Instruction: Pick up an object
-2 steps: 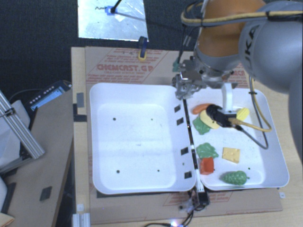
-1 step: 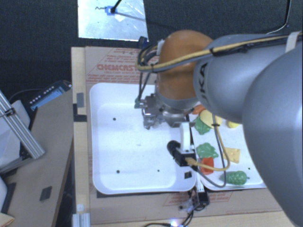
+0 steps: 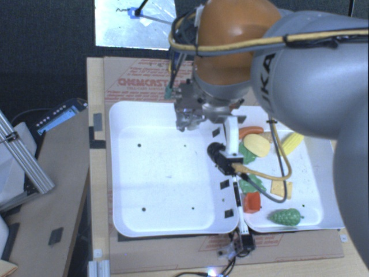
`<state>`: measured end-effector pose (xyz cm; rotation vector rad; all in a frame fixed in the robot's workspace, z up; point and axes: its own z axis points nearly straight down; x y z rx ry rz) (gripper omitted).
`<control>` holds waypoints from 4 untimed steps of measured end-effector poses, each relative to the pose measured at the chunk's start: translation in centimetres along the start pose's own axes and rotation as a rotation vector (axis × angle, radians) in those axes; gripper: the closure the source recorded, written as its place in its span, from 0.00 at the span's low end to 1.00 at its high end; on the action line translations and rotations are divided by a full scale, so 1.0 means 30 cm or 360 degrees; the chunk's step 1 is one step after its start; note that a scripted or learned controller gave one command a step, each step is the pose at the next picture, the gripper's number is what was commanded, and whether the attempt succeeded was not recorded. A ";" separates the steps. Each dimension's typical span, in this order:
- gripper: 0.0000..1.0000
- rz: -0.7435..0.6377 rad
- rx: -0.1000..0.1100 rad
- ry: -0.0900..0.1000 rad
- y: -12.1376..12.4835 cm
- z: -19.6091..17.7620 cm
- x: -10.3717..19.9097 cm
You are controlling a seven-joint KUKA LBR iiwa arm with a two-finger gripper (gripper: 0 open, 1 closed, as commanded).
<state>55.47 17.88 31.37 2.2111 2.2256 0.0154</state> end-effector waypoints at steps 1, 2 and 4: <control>1.00 -0.0002 0.0013 -0.0004 0.075 0.139 0.195; 1.00 0.0003 -0.0015 0.0003 0.240 -0.347 0.184; 1.00 -0.0006 0.0011 0.0002 0.041 -0.519 0.194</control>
